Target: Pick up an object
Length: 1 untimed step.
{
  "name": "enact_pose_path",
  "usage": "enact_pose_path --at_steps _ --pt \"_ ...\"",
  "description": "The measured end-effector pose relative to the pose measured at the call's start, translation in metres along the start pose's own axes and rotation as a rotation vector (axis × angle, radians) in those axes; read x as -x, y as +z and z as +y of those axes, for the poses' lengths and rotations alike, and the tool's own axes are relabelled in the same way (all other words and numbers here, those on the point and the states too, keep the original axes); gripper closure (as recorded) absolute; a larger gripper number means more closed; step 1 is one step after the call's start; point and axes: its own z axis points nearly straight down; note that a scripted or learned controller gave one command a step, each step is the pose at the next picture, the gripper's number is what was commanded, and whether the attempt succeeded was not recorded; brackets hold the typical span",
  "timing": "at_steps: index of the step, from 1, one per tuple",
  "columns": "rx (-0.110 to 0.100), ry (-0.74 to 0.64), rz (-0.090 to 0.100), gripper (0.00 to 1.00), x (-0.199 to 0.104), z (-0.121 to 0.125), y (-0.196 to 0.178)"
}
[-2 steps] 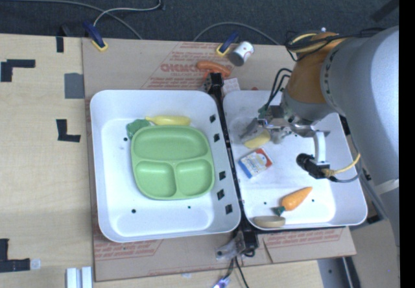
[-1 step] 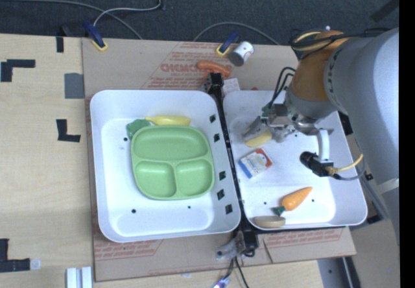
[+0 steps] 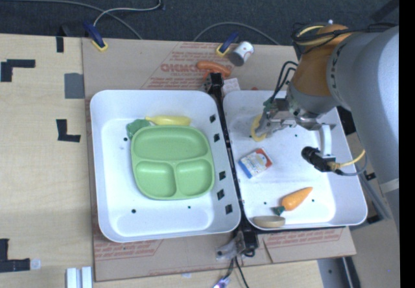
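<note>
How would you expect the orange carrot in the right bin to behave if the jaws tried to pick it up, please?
The carrot tapers and looks rounded, so it may roll or slip out of a pinch. It looks like a small toy, probably light. It lies free on the right bin floor, so a nudge would likely slide it.

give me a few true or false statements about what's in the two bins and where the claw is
1. The green divided plate lies in the left bin. True.
2. The toy carrot lies in the left bin. False: it lies in the right bin, near its front edge.
3. The claw is over the right bin. True.
4. The small blue and white carton rests on the green plate. False: it lies on the right bin's floor, apart from the plate.
5. A yellow banana-like piece lies at the plate's far edge. True.
6. The carrot is between the claw's fingers. False: it lies apart from the claw, on the bin floor.
</note>
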Motion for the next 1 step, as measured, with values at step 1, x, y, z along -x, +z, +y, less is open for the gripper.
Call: enact_pose_path --at_steps 1 --pt "-0.012 0.001 -0.001 0.0 0.0008 -0.0038 0.0048"
